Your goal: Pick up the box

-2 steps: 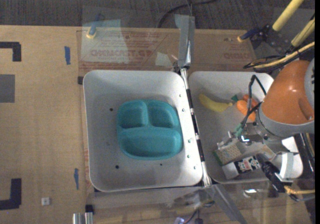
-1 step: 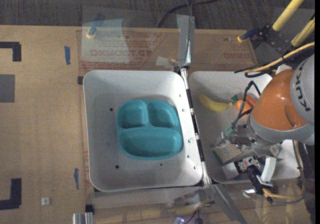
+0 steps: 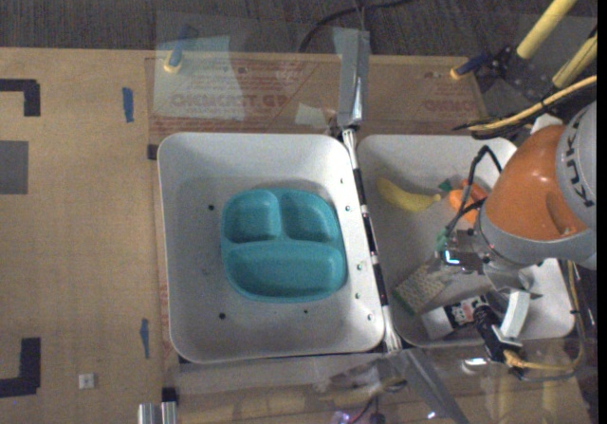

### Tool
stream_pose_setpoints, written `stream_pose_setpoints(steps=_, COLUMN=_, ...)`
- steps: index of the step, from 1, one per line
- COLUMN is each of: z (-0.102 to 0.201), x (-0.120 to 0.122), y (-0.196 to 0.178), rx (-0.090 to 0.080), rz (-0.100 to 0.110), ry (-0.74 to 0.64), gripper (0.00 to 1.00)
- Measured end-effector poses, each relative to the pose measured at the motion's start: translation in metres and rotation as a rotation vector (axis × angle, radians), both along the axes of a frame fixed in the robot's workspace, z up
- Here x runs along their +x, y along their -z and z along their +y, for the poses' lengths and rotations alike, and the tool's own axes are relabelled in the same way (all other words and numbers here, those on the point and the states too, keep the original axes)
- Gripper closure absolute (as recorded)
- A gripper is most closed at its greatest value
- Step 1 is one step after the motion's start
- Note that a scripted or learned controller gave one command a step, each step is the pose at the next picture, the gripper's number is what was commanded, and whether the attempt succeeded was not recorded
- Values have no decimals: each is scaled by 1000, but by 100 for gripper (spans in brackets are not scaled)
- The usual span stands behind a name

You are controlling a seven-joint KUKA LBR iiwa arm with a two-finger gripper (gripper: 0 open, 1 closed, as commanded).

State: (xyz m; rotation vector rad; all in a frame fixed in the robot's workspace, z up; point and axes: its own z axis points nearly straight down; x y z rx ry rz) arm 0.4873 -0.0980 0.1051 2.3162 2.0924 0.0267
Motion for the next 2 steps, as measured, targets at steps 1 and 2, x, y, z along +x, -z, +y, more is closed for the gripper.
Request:
stream_pose_setpoints(steps=1, z=0, x=0, y=0, rx=0, rz=0, ry=0, gripper=0)
stream_pose_setpoints(steps=2, z=-26, x=111, y=17, rx=3, rz=19, ry=127, gripper=0)
